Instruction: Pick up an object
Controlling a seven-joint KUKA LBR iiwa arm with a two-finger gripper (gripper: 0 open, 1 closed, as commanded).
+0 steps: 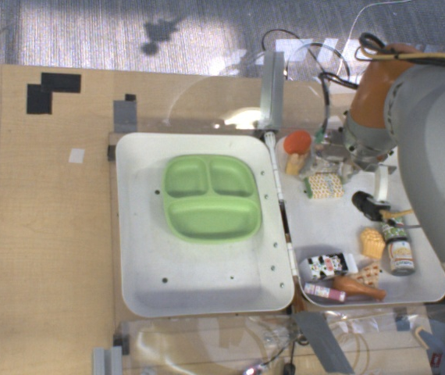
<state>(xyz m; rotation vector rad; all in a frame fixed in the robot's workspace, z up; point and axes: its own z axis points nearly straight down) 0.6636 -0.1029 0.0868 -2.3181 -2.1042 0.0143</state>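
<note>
My gripper (333,156) sits low in the right bin's (425,287) far corner, over a speckled packet (325,185); I cannot tell its state from here. I'd descend straight, centred, keeping off the red-capped bottle (296,151) beside it. The packet looks flat, pale, dotted green and orange.

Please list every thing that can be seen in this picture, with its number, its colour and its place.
bins: two, white, side by side on the bench
divided plate: one, green, in the left bin
round object: one, red-orange, right bin, far corner
patterned packet: one, pale with dots, right bin
small jar: one, dark label, right bin, right side
black-and-white toy: one, right bin, near edge
carrot-like piece: one, orange, right bin, near edge
arm: one, grey with orange band, over the right bin
</note>
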